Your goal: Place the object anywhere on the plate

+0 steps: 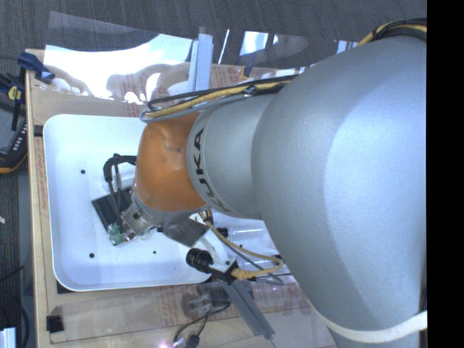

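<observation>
My grey arm with its orange band (165, 167) reaches in from the right and covers most of the bench. The gripper (114, 220) hangs low over the middle of the left white bin (65, 194). Its dark body and a small green part show at about the bin floor's height. The arm hides the fingertips. I can make out no plate and no loose object in the visible parts of the bin.
Cables and a black connector (199, 259) run along the wrist near the bin's front edge. A handheld controller (11, 133) lies off the bench at the far left. The arm hides the right bin.
</observation>
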`<control>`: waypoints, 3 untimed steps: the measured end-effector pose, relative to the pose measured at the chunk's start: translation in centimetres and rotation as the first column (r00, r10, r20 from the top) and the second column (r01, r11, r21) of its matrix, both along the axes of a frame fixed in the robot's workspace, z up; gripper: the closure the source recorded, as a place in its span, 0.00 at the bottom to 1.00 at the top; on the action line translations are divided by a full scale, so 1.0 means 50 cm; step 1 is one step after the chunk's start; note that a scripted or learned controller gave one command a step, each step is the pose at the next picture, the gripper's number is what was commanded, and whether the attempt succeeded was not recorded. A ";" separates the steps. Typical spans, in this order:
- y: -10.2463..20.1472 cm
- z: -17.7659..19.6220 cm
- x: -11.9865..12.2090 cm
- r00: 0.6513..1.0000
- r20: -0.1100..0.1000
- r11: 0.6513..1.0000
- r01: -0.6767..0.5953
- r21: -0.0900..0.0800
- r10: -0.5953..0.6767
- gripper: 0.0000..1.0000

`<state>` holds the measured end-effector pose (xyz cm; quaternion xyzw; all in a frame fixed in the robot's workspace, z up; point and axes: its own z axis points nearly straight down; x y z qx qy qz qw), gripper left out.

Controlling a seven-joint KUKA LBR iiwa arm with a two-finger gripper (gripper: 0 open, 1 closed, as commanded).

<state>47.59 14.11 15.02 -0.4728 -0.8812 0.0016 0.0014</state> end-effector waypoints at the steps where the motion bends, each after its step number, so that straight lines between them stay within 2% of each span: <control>1: -0.113 0.082 0.001 0.967 0.003 0.967 0.253 0.000 -0.253 1.00; 2: -0.105 0.095 0.001 0.857 0.003 0.857 0.515 -0.001 -0.515 1.00; 3: -0.368 0.154 0.022 0.857 0.002 0.857 0.516 0.001 -0.516 1.00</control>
